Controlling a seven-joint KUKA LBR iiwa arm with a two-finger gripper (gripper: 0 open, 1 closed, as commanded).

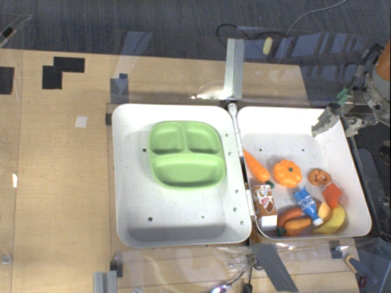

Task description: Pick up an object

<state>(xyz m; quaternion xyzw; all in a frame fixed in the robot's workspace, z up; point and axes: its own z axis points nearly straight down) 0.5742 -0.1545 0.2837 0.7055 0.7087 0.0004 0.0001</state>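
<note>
Nothing has been picked up yet, by the look of it: the tool [335, 119] hangs over the far right corner of the right bin [281, 122], above bare white floor, with nothing between its fingers, and every candidate lies loose in the bin. Whether its fingers stand apart or together cannot be told, since the tip is small and blurred. All of the task is left to do: choose an item, come down on it, close and lift. The items sit below and to the left of the tool, toward the near side of the bin. The pumpkin [287, 173] and the carrot [257, 168] are the closest, with open floor around them. The donut [319, 177] lies nearly straight below, close to the right wall. The blue bottle [306, 204], banana [333, 220], hot dog [294, 223] and small carton [264, 199] crowd together near the front rim, touching or almost so, which leaves little room for fingers. The carrot lies right beside the wall dividing the bins. Farther left, the other bin [131, 163] carries a green tray [186, 154].
</note>
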